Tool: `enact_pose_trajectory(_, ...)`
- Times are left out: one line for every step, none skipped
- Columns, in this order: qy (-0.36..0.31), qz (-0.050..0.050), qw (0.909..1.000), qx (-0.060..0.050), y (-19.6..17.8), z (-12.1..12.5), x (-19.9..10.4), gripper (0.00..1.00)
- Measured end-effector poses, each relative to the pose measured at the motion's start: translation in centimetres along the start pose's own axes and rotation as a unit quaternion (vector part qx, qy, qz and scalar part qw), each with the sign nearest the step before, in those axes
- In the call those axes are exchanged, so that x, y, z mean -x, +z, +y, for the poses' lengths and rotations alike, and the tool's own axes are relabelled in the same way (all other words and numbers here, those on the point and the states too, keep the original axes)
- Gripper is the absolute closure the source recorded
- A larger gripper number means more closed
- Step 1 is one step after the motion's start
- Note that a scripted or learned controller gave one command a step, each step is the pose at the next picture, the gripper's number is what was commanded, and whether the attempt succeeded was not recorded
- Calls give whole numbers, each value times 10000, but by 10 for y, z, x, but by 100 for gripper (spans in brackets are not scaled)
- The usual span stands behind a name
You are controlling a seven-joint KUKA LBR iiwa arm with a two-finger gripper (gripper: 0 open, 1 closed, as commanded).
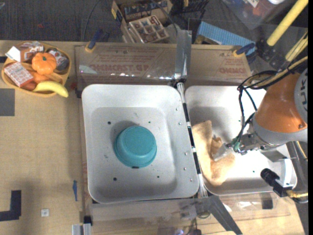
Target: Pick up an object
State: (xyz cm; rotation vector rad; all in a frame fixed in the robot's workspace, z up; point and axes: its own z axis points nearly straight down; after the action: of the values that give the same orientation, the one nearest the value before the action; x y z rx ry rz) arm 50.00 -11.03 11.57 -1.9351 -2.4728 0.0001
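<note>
Down at the left end of the right bin [274,94], the gripper [221,153] was pressed right into a tan, floppy thing that looked like a cloth or a slice of bread [211,153], too soft in outline to name for sure. Whether anything was pinched there, I could not tell; the tip was buried against the tan object and blurred.

That tan object lay directly under and just left of the gripper, slumped against the wall shared with the left bin [93,131], one end riding up the slope. Behind the gripper, to its right, the arm [281,109] and its orange band hung over the bin, cables looping above the wrist.

Far off to the gripper's left, well apart, a teal bowl [136,146] sat upside down in the middle of the other bin. Farther left again, out on the bench, a basket of toy food [35,70] held a banana and a small pumpkin.

The danger, as I judged it: a limp thing draped on a sloped wall gives little to bite on. A lift could catch just a corner and let it slide free, or the tip could simply shove it harder against the divider and come up bare. The tip could also scrape the wall.
</note>
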Motion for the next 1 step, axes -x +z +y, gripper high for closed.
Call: enact_pose_trajectory(-272, -24, 9996, 54, 25, 40, 4, 0)
